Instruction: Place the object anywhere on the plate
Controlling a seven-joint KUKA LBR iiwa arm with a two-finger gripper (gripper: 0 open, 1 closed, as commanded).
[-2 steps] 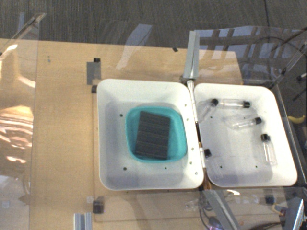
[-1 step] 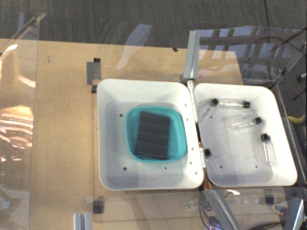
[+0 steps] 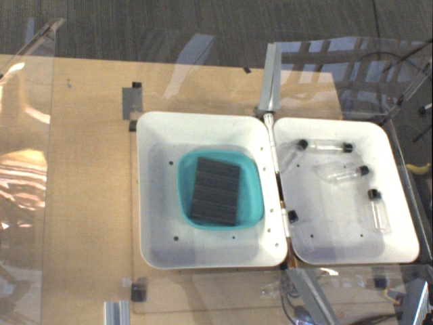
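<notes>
Teal plate point(image 3: 252, 202) sits mid-left bin point(image 3: 152, 195) with a dark block point(image 3: 216, 191) on it, long axis toward the far rim; clear vials point(image 3: 323, 145) lie scattered in the right bin point(image 3: 399, 202). Gripper's state cannot be told.

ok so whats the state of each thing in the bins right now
dark ridged block: lying flat on the plate, slightly askew
teal plate: in the left bin, bearing the block
left bin: holds the plate
clear vials: capped, lying on their sides, scattered apart
right bin: holds the vials
</notes>
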